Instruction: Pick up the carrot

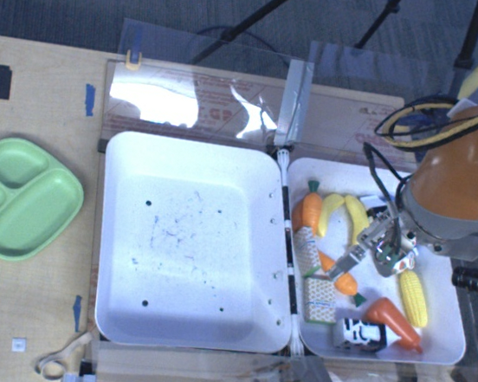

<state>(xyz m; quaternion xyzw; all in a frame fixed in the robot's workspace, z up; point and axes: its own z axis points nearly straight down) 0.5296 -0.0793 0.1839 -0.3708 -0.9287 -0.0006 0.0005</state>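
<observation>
Reaching in from three o'clock, the gripper (354, 260) hangs low over the right bin (450, 345), its thin metal fingers (344, 266) slightly parted and closed on nothing; the carrot (340, 279), a small glossy orange piece tapering toward ten o'clock with a green tuft at its four o'clock end, lies just beneath the fingertips, near the bin's centre; a clean pick likely calls for straddling its thicker middle squarely, since smooth plastic may slip; a rounder orange fruit (310, 212) sits at eleven o'clock, two curved yellow bananas (345, 215) at twelve, a knobbly corn cob (413, 296) at three, and a larger red-orange carrot-like toy (394, 319) at four; the left bin (128, 171) lies at nine.
</observation>
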